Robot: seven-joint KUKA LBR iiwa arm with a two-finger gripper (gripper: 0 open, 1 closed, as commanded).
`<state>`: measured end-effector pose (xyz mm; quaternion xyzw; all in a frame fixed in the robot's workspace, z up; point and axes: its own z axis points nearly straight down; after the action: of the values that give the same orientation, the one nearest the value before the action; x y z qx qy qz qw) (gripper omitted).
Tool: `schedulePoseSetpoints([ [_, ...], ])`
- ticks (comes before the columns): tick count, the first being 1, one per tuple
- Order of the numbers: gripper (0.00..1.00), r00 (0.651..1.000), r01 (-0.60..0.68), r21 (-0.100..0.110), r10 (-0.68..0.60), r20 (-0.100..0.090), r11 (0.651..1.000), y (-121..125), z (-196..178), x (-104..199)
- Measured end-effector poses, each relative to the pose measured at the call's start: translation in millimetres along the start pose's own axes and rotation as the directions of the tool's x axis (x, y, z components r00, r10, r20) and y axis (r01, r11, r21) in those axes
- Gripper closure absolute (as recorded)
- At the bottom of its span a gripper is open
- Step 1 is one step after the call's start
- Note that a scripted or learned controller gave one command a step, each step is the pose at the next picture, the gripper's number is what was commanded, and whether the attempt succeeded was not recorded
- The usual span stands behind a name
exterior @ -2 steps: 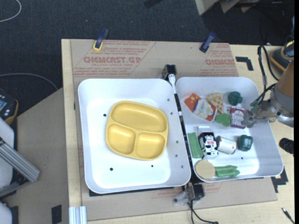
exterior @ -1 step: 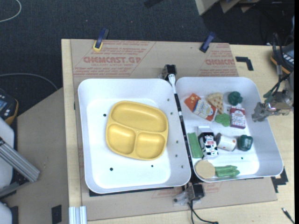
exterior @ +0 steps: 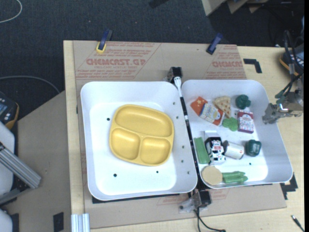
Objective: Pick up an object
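Note:
The right bin (exterior: pixel 270 153) holds several small objects: an orange and white packet (exterior: pixel 206 109), a waffle-like piece (exterior: pixel 222 103), a dark green round toy (exterior: pixel 242 100), a red carton (exterior: pixel 245 121), a black and white cow figure (exterior: pixel 216 149), a white cylinder (exterior: pixel 234 152), a dark green cup (exterior: pixel 253 148), a green stick (exterior: pixel 200 150), a tan disc (exterior: pixel 211 175) and green beans (exterior: pixel 233 178). My gripper (exterior: pixel 273 114) hangs at the bin's right rim, level with the red carton and to its right. Nothing shows between its fingers.
The left bin (exterior: pixel 96 168) holds a yellow three-compartment plate (exterior: pixel 141 134). Blue and yellow clamps (exterior: pixel 103 41) hold the cardboard sheet at the back edge. Cables and dark equipment (exterior: pixel 292 57) sit at the far right behind the gripper.

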<state>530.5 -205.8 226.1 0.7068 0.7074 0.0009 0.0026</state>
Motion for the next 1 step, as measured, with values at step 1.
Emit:
schedulePoseSetpoints([
  [1, 1.00, 1.000, 0.007, 0.004, -0.007, -0.005, 1.000, 13.7, -2.6, 63.2],
])
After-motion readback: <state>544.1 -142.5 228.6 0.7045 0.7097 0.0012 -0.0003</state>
